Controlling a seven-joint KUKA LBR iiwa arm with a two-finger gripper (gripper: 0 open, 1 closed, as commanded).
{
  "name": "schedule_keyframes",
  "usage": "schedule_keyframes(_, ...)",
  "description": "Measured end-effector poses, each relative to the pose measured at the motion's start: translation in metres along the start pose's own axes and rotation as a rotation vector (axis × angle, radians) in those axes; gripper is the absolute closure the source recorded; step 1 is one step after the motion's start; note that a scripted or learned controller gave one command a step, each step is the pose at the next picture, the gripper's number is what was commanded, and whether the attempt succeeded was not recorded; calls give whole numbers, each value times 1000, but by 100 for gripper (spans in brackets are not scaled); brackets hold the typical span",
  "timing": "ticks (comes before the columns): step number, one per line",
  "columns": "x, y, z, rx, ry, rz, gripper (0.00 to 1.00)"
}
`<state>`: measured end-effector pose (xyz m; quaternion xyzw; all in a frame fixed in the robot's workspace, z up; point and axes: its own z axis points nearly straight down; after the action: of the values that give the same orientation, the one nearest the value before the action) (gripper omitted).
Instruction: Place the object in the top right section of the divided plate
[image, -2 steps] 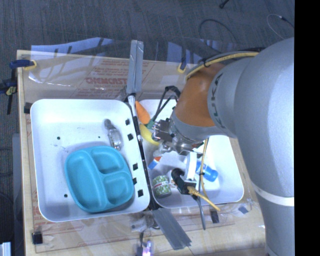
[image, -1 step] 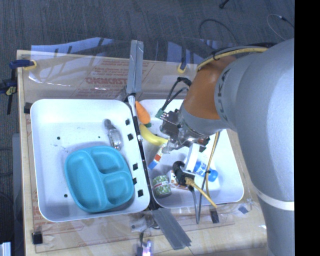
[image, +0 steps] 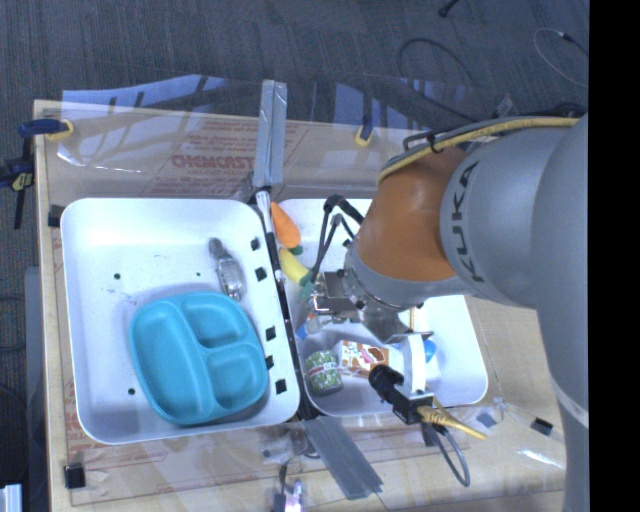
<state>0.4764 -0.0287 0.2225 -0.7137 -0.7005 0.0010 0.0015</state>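
Two shallow white bins are sitting side by side on a bench, seen from above at a slant. In the left bin (image: 90, 300), a blue divided plate (image: 200, 357) is lying toward five o'clock, with three sections showing. A small metallic object (image: 226, 270) is resting just beyond the plate at twelve o'clock. A grey arm (image: 510, 220) with an orange band (image: 405, 225) is reaching in from three o'clock, covering much of the right bin (image: 465, 370). Along that bin's nine o'clock edge an orange item (image: 286, 229) and a yellow item (image: 293, 264) are lying close together. At six o'clock a green patterned packet (image: 322, 369) is sitting beside a colourful printed packet (image: 362, 354). The gripper is hidden beneath the wrist.
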Motion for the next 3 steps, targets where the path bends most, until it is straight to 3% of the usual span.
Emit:
schedule_keyframes(1, 33, -1, 32, 1, -1, -50, 100)
schedule_keyframes(2, 0, 1, -83, -5, -2, -234, 100)
schedule_keyframes(3, 29, 0, -73, -2, 0, -60, 100)
